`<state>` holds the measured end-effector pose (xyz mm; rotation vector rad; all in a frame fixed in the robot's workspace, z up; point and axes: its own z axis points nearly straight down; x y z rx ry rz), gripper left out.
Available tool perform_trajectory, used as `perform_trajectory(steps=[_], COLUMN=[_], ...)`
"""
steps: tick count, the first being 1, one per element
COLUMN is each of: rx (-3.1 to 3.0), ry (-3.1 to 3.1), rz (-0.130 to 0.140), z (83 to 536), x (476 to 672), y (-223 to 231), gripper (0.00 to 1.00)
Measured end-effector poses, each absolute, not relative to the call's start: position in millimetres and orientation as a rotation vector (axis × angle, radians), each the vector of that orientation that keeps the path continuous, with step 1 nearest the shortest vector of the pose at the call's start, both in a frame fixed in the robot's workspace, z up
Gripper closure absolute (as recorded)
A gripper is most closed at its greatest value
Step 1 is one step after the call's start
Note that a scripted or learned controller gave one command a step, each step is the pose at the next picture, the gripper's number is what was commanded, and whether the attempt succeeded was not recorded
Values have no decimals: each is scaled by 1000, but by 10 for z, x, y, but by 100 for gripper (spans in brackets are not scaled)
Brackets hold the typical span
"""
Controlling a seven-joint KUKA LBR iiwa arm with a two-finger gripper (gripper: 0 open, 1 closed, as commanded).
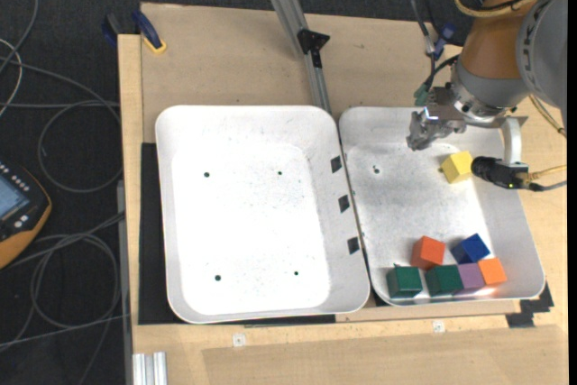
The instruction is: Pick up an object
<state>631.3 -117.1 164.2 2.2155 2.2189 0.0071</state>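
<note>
Gripper (422,136): poised over the far part of the right bin (397,203), nothing between its fingers; whether they stand apart or together I cannot tell. Step, by my reckoning: approach, no grasp made.

Yellow block (457,167): alone, just right of the gripper; a sideways shift and descent would be needed.

Other blocks: orange (430,251), blue (471,247), two green (406,281), purple (471,277), clustered at the near right corner.

Left bin (248,212): white, speckled.

Surroundings: plywood bench (225,50), dark carpet, loose cables (54,122).

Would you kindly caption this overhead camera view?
Pincer hovers over right bin beside yellow block; six blocks clustered below.
</note>
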Motion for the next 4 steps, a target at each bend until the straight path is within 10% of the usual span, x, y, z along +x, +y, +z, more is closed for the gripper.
perform_trajectory(steps=[2, 4], rx=[2214, 2214], ry=[2218, 2227], rz=[9, 5], z=[2727, 2683], x=[6240, 6523], y=[-1105, -89], gripper=[100, 100])
